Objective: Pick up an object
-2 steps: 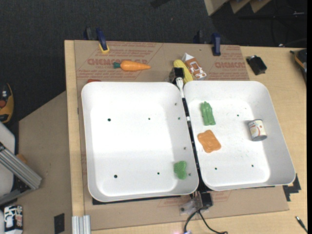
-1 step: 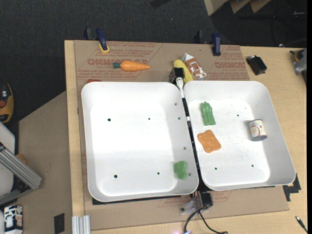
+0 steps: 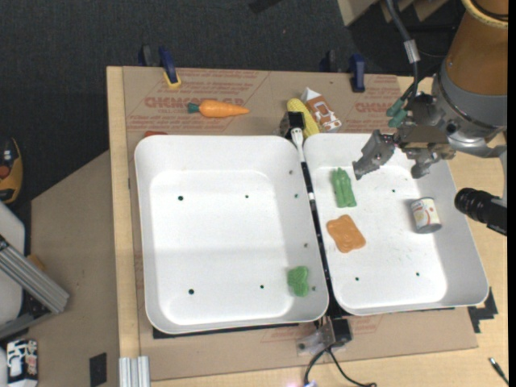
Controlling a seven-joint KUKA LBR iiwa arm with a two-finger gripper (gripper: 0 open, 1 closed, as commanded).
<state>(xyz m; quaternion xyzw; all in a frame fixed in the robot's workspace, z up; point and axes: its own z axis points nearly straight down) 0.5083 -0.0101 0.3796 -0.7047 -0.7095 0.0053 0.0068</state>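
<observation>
My gripper (image 3: 397, 162) hangs above the back of the right bin (image 3: 451, 293), open, with nothing between its two grey fingers. In that bin lie a green bar-shaped piece (image 3: 343, 189) just left of the gripper, an orange flat piece (image 3: 346, 234) below it, and a small silver can (image 3: 423, 214) on its side to the right. A small green lump (image 3: 299, 280) rests in the front right corner of the left bin (image 3: 161, 240).
On the cardboard behind the bins lie a toy carrot (image 3: 219, 110), a yellow piece (image 3: 301, 111) and a brown-and-white pack (image 3: 324, 114). Blue clamps (image 3: 169, 67) hold the board's back edge. A black cylinder (image 3: 484, 208) juts in at the right.
</observation>
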